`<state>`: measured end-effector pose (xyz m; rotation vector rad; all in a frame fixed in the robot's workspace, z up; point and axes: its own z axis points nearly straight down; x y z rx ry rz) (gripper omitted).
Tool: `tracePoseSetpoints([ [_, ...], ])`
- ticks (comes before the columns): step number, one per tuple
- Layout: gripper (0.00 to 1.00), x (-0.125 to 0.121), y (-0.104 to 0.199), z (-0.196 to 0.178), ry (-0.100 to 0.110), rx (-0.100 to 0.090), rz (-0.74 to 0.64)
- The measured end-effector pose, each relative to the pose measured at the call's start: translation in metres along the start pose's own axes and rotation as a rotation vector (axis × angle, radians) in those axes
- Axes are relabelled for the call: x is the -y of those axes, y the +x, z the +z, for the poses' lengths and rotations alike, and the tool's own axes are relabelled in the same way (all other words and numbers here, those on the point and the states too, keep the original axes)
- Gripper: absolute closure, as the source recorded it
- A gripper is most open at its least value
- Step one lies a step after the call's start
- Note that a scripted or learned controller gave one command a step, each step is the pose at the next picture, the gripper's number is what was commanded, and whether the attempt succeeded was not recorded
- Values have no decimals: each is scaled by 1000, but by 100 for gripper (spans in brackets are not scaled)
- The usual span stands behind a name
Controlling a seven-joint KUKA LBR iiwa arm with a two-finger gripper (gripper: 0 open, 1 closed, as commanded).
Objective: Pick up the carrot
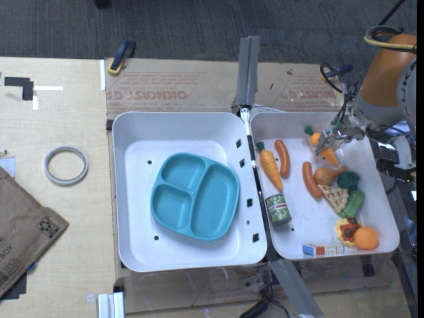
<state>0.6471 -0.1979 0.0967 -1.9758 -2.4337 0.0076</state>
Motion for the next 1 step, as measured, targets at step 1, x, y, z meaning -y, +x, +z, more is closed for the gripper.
tracePoseSetpoints([
  [1,100,-16,45,-79,-7,3,127],
])
